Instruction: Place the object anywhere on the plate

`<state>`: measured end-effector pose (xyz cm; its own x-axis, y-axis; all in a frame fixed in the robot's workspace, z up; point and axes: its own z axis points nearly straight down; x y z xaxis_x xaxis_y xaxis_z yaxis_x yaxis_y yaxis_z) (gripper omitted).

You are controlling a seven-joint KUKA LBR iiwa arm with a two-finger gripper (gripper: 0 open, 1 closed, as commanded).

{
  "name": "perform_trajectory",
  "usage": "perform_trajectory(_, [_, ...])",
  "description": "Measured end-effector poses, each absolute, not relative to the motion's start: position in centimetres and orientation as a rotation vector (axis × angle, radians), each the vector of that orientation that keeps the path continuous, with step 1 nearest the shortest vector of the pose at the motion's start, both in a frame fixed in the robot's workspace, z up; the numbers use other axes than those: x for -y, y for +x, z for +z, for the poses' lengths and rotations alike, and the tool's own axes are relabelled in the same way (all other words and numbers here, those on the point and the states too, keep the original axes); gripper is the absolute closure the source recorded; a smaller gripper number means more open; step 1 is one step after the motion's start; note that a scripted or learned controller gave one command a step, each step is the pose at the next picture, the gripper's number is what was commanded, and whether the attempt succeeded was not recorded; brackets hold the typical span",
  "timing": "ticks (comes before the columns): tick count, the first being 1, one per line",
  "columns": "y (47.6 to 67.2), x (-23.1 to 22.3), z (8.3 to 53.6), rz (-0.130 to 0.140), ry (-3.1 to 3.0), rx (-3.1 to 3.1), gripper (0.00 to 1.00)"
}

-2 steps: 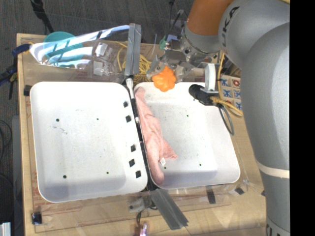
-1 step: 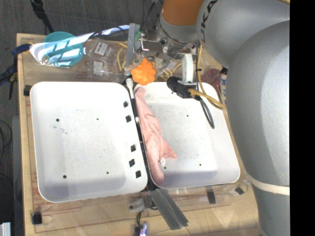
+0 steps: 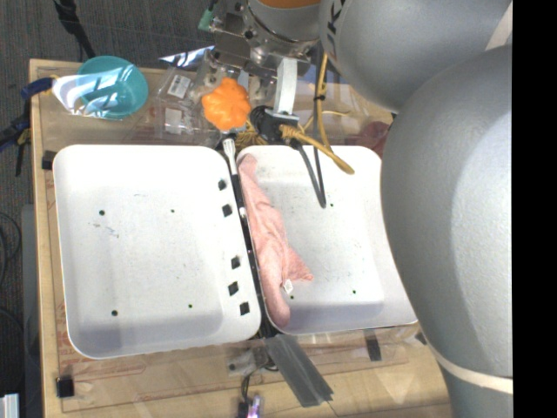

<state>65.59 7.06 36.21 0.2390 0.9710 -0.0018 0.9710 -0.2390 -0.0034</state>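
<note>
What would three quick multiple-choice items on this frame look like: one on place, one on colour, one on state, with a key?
1. Where does the pink cloth lie?
A. in the left bin
B. along the left edge of the right bin
C. on the bench behind the bins

2. What colour is the bowl behind the left bin?
A. teal
B. red
C. black

3. How does the pink cloth stand to the gripper?
A. clamped between its fingers
B. hanging from the arm
C. lying loose in the bin, apart from it

Key: 1 B, the cloth runs beside the divide, inside the right bin. 2 A, the bowl at the far left corner is teal. 3 C, the cloth lies flat with the gripper up behind the bins.
</note>
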Motion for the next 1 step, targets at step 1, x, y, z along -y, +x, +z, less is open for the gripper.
perform_trajectory(1, [65.58,-4.41,32.14,0.009,-2.444,1.97,1.0])
